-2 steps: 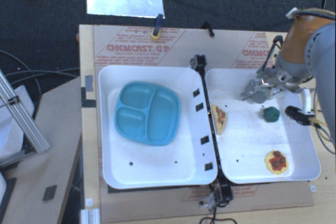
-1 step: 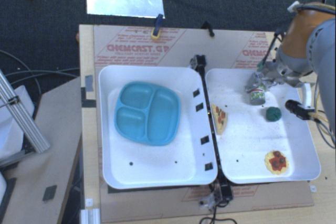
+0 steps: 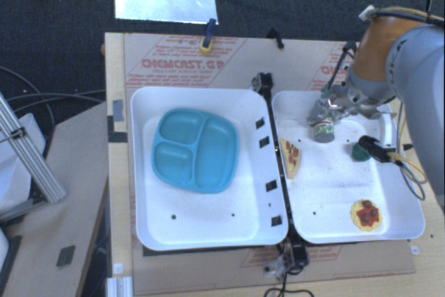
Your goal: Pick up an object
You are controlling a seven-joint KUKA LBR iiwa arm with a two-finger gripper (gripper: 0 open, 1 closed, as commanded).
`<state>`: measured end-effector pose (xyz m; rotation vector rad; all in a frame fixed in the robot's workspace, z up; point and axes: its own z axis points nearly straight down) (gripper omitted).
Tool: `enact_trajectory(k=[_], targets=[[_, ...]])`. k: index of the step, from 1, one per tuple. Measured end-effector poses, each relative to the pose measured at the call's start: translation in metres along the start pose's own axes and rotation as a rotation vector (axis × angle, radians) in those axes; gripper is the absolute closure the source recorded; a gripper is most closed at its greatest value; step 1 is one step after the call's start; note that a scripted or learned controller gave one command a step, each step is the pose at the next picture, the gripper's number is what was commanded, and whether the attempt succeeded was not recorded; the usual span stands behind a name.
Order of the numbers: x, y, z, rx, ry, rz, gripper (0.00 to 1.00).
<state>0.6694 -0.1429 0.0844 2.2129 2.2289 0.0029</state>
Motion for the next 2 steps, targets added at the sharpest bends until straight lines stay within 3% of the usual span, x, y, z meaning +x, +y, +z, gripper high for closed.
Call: enact_trajectory(k=[1,2], targets=[[0.024,-0.029,-0.065,-0.003,-0.001,0.001,1.00],[0.111,0.000,-0.103,-0.005,0.000,-0.004,1.00]])
